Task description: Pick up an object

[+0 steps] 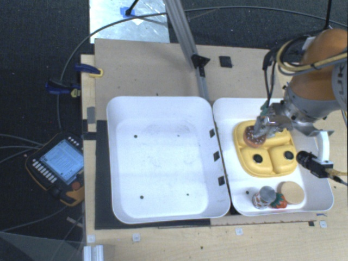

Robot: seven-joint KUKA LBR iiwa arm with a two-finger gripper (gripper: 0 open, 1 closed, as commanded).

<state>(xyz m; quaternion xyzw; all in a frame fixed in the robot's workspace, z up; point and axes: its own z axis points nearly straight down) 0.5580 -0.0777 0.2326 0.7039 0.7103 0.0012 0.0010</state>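
In the right bin [228, 113] lies a yellow moulded piece [267, 152] with two dark round holes near its front. A brown round object [252, 138] rests on its upper left part. My gripper [261, 129] hangs right over that brown object, low in the bin. At the bin's front sit a small grey and red-green toy [266, 197] and a tan round disc [292, 192], side by side.
The left bin [157, 156] stands beside the right one, their rims meeting at the middle. A metal pole [182, 26] slants across the back of the bench. A hand-held pendant [57, 165] lies off the bench at the left.
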